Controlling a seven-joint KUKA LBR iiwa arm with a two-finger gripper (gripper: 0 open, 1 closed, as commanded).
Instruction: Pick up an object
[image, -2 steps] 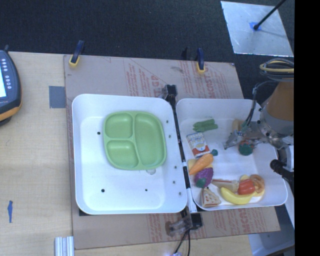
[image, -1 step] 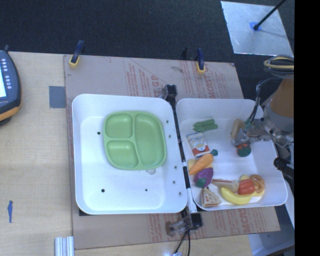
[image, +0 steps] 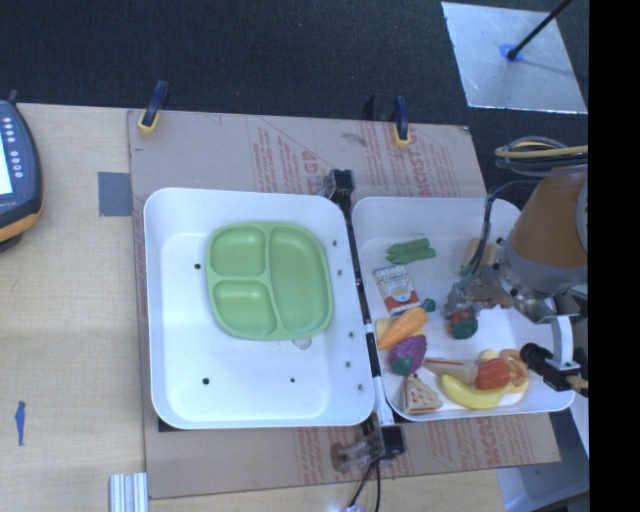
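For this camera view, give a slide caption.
Arm's gripper low in the right bin among toy foods; green plate in left bin.

Wood bench (image: 70, 330) w/ cardboard sheet (image: 300, 150) clamped at 12 o'clock. On it: L white bin (image: 170, 300), R white bin (image: 440, 215). Pendant (image: 15, 170) at 9–10 o'clock edge.
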